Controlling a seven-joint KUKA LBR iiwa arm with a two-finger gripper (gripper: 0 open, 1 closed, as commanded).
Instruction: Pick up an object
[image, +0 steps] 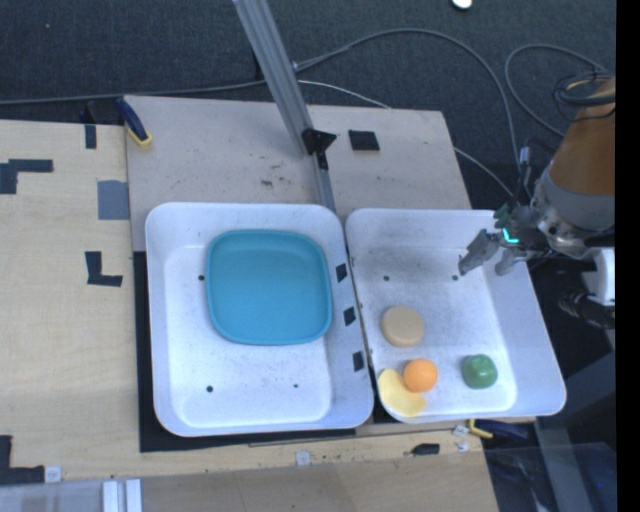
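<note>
1. Pincer hangs over the right bin's far right corner, well apart from everything I could grab; nothing sits between its fingers, and I cannot tell whether they are spread or closed.
2. Targets crowd that bin's near edge: tan disc, orange ball touching a yellow piece, green ball nearer the right wall.
3. Risk: the balls roll off under a slightly off-centre squeeze.
4. Risk: going for orange, I may nudge yellow or scrape the near wall.
5. Blue plate in the left bin looks too flat to pinch.
</note>
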